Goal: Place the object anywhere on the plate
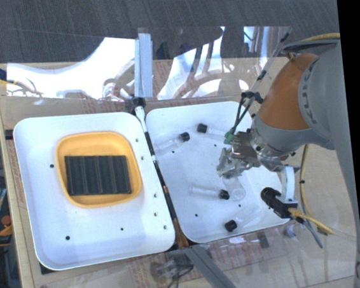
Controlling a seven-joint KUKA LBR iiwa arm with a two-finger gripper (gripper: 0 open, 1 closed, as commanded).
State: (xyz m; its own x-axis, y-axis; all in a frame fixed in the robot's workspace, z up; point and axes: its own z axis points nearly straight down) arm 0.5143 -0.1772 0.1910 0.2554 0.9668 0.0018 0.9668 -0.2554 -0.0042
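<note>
Nearest the bottom edge, a black-capped clear vial lies in the lower part of my right bin. Just above it another vial lies mid-bin, right beside my claw; whether my claw is clenched or released, I cannot tell. Further up, two more vials sit near the bin's top. The yellow plate with its dark ribbed centre rests in the left bin, frame left.

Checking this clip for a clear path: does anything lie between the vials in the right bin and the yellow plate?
Only the adjoining bin walls separate the vials in the right bin from the yellow plate in the left bin. The gripper hovers above the vials.
</note>
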